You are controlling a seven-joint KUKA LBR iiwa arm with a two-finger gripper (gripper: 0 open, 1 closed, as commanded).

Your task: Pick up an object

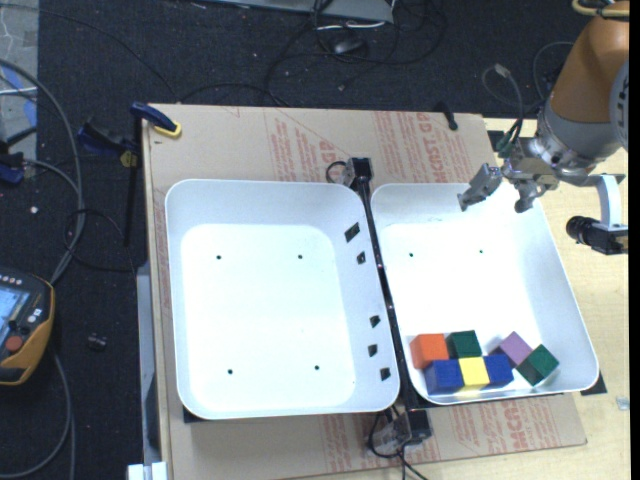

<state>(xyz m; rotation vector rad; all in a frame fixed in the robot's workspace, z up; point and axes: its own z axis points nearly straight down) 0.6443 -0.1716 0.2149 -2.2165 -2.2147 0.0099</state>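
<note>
You see the gripper (497, 191) over the far edge of the right bin (560, 268), fingers spread, nothing between them. Blocks cluster at that bin's near edge: orange block (430, 348), dark green block (464, 344), blue block (443, 375), yellow block (473, 371), purple block (515, 348), another green block (538, 364). The left bin (190, 268) sits beside it.

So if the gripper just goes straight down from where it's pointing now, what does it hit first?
Probably bare floor of the right bin near its far edge; the gripper looks open, and the blocks sit well clear. Depth is uncertain.
</note>
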